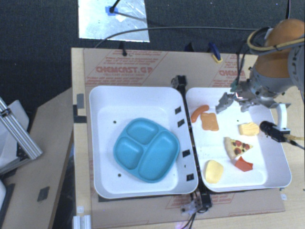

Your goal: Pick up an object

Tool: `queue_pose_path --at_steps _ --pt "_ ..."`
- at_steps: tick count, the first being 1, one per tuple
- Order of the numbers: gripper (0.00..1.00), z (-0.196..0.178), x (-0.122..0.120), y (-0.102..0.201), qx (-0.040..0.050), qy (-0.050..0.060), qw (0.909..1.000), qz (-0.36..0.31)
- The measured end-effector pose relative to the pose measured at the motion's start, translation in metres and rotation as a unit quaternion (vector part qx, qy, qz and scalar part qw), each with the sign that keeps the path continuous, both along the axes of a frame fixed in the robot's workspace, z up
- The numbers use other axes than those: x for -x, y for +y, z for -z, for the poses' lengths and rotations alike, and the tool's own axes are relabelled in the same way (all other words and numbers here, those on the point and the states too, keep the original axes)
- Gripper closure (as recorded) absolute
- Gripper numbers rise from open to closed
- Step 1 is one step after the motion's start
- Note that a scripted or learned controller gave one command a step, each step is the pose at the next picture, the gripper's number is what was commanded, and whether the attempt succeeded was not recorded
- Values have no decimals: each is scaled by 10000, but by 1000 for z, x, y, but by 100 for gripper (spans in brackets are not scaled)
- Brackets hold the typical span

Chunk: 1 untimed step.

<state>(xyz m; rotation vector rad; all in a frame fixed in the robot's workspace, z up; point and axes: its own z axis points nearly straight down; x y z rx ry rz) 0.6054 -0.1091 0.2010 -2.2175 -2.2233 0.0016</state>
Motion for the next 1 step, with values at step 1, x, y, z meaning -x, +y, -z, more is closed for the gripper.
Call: queue_pose_path --at_steps 1 --pt "0 42 -2 2 0 2 10000 5"
